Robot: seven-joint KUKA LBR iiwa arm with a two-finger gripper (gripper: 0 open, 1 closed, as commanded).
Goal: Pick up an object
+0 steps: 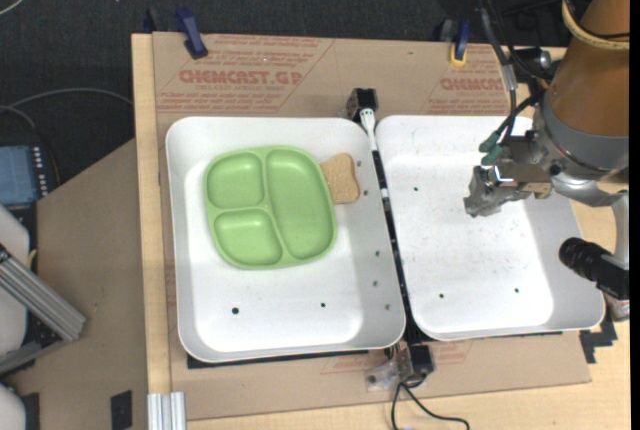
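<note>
We saw the gripper (483, 201) over the right bin (470, 288) w/ nothing visibly pinched, spread unclear, while a tan sponge-like block (342, 178), prob. light & soft, touched the green divided plate (270, 208)'s right rim—we'd pinch its free edges.

The big arm (590, 68) comes in from the right, grey with an orange part up high. Its gripper (483, 201) points down and hangs low on the right side, a little toward the far end.
</note>
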